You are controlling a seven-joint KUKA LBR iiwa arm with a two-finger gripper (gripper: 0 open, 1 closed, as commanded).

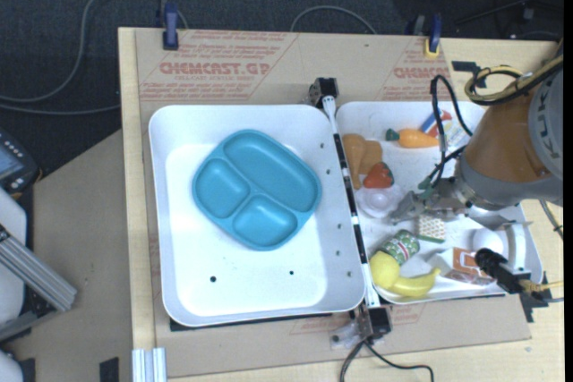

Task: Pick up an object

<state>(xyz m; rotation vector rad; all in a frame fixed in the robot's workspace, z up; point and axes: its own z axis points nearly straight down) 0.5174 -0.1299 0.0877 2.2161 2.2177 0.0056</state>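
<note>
While the arm (506,148) reaches in from the right edge of the tabletop (233,67), its gripper (428,203) hangs low over the middle of the right bin (376,114), among the objects there. Whether the jaws are wide or narrow cannot be told, since the wrist covers them, and nothing can be seen held.

A banana (403,282) lies in the near left corner of that bin, its long axis running roughly along the near wall, with the thin end curling up toward the right. Just above it a small green can (405,246) lies on its side, its axis slanting from the near left up toward the far right. A toy carrot (414,138) rests by the far wall, its long axis lying across the bin and its green top pointing left. An orange-brown piece (360,155) sits against the left wall, with a red item (379,175) just beside it. A small printed packet (466,264) lies near the right wall.

The left bin (179,264) carries a blue divided plate (256,189), set slightly toward the far side, its three compartments turned at a slant to the bin's walls.
</note>
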